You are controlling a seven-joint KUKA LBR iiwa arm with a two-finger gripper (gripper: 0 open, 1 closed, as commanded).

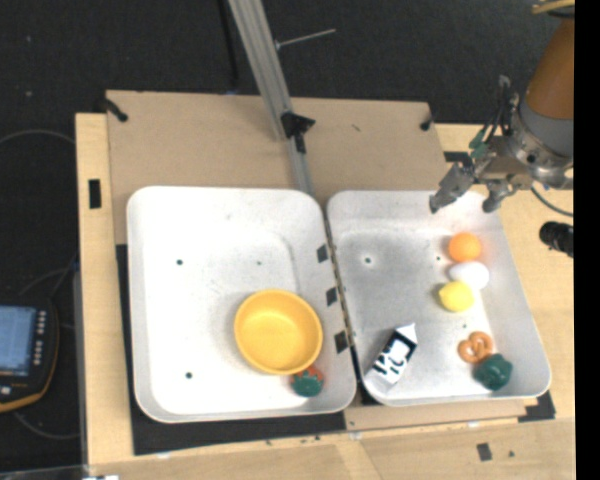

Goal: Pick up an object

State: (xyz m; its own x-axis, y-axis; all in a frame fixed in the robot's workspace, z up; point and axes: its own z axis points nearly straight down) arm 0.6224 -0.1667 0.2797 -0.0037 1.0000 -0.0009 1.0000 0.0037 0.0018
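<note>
Objects for picking, listed largest first. Yellow bowl point(278, 330): left bin point(180, 238), near its front right, upright, mouth facing up; round, so no long axis. Carton point(393, 354), black and white: right bin point(380, 230), front left corner, lying tilted, long axis running from near-left to far-right. Orange ball point(465, 246), white ball point(469, 274), yellow ball point(457, 296): right bin, a close row along the right side, neighbours touching or nearly so; no axis. Green piece point(494, 372) and pretzel-shaped orange piece point(475, 347): right bin, front right corner, just beside each other. Small green and red piece point(307, 382): left bin, front edge, just beside the bowl.

Gripper point(470, 194): above the far right corner of the right bin, fingers spread apart, holding nothing; orange ball is the nearest item.

Handling note: a likely good pick is the orange ball at the row's end, fingers straddling it crosswise to the row so the white ball is not nudged. For the carton, close across its short width.
</note>
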